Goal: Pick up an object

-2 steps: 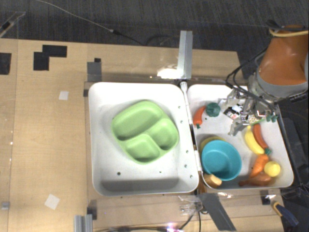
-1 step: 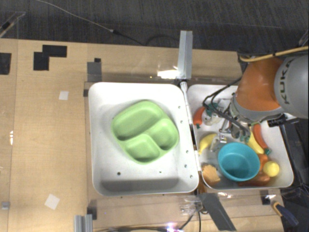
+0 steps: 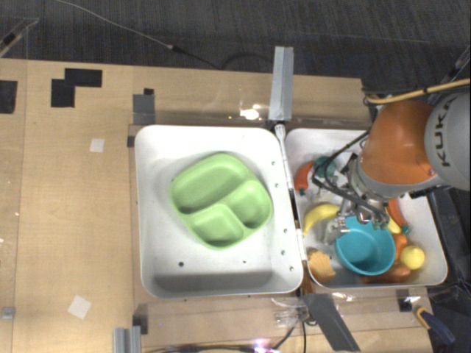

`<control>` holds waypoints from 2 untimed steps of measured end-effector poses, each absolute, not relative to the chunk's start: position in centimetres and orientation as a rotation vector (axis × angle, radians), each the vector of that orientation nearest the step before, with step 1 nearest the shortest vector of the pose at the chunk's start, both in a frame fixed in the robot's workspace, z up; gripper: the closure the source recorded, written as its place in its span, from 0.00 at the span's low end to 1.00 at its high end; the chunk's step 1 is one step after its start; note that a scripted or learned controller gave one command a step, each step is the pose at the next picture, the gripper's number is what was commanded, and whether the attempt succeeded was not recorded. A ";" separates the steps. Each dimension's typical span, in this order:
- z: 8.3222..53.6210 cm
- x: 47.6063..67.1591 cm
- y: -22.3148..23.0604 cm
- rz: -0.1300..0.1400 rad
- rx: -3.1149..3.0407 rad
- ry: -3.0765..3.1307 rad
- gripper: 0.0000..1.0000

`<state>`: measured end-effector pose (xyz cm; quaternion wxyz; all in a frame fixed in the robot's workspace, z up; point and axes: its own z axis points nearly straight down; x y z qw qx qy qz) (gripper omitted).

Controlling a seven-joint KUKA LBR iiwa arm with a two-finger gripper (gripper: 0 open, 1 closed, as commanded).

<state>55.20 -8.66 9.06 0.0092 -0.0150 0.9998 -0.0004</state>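
My gripper (image 3: 355,218) hangs low in the right bin (image 3: 436,269), under the grey arm with its orange band (image 3: 396,147). It sits right at the far rim of a blue cup (image 3: 366,250) that stands open side up. A yellow banana (image 3: 319,216) lies just left of the gripper. A red-orange piece (image 3: 304,175) and a teal piece (image 3: 323,169) lie behind it, partly covered by cables. A small yellow lemon (image 3: 412,257) rests right of the cup, and a tan bread-like piece (image 3: 320,264) lies at the bin's near left corner. The arm hides what lies under the wrist.
The left bin (image 3: 158,263) holds a green divided plate (image 3: 221,198), tilted toward the dividing wall (image 3: 291,219). An orange item (image 3: 396,272) peeks out beneath the cup. A metal post (image 3: 281,87) stands behind the bins.
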 end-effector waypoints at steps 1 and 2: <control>8.9 63.1 -9.0 0.002 0.242 3.119 0.00; 8.9 61.5 -8.4 0.000 0.243 3.120 0.00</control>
